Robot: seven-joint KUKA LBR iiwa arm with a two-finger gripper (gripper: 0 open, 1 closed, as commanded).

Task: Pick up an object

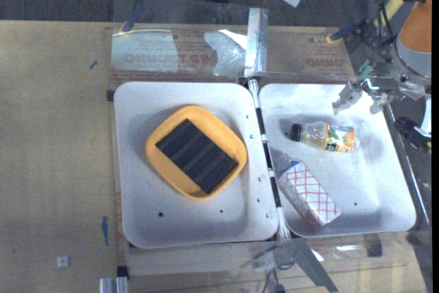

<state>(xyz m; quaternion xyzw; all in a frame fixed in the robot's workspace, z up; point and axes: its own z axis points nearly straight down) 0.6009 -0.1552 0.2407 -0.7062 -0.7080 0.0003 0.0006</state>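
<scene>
A small plastic bottle [322,136] with a dark cap and orange contents lies on its side in the right bin [387,189]. A red-and-white checked box [311,196] leans against that bin's left wall near the front. A yellow-orange square object with a dark ribbed top [196,159] lies in the left bin [134,216]. My gripper [361,98] hangs over the right bin's far right corner, above and to the right of the bottle. Its two fingers stand apart with nothing between them.
A clear plastic barrier and a metal post [256,41] stand behind the bins. The arm's body [415,44] with cables fills the upper right. Bare wooden bench [55,147] stretches to the left. A divider ridge [264,154] separates the two bins.
</scene>
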